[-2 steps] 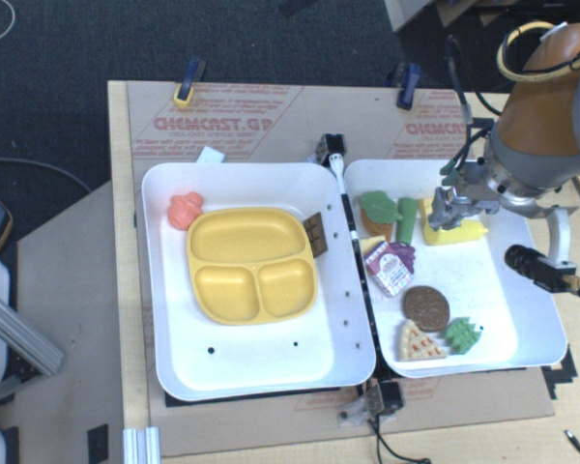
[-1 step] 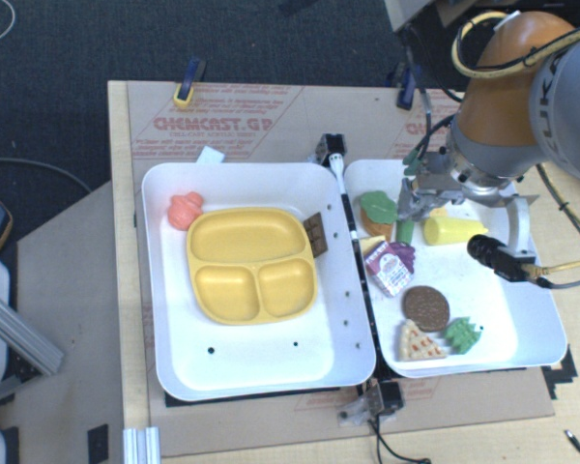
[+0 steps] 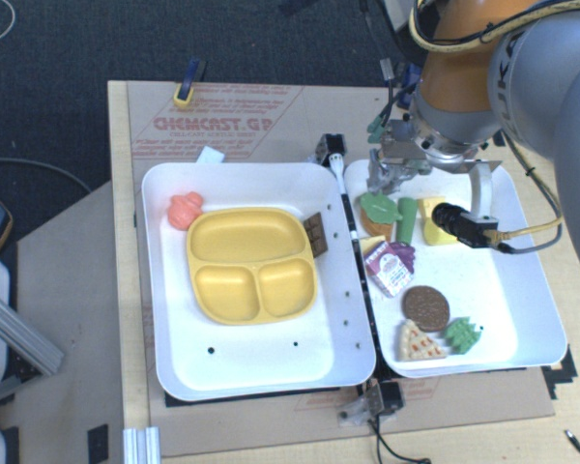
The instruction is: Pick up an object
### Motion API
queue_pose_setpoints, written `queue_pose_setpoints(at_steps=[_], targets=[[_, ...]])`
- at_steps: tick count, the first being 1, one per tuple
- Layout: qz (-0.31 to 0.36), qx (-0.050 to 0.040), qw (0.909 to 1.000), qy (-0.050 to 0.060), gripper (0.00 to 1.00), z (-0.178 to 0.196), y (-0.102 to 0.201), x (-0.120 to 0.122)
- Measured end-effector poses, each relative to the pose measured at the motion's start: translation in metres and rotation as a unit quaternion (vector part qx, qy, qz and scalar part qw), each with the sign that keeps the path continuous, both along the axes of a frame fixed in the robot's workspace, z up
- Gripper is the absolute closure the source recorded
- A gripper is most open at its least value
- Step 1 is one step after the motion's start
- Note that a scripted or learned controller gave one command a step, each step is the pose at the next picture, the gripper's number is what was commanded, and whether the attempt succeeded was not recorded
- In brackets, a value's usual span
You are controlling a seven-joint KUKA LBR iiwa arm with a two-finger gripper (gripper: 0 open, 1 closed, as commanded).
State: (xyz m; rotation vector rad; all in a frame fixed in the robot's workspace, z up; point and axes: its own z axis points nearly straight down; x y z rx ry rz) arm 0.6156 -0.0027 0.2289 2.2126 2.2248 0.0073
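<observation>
End effector [image 3: 394,174] poised over the back of the right bin [image 3: 532,288], seen from my overhead camera.

From here I see it sitting just above a green piece [image 3: 377,205] and a green cylinder [image 3: 407,218] near the bin divider; I cannot tell how wide it stands, nor whether it grips anything. Beside them lie a yellow block [image 3: 433,222], a purple packet [image 3: 391,266], a brown round cookie [image 3: 425,306], a waffle wedge [image 3: 420,342] and a green leafy toy [image 3: 462,333]. The left bin [image 3: 164,288] holds a yellow divided plate [image 3: 251,264] and a pink toy [image 3: 184,210].
</observation>
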Motion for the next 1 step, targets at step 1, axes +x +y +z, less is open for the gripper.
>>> queue_pose_setpoints(at_steps=[1], targets=[[-0.001, 0.0002, 1.0, 0.004, 1.0, -0.0089, 0.0272, -0.0039]])
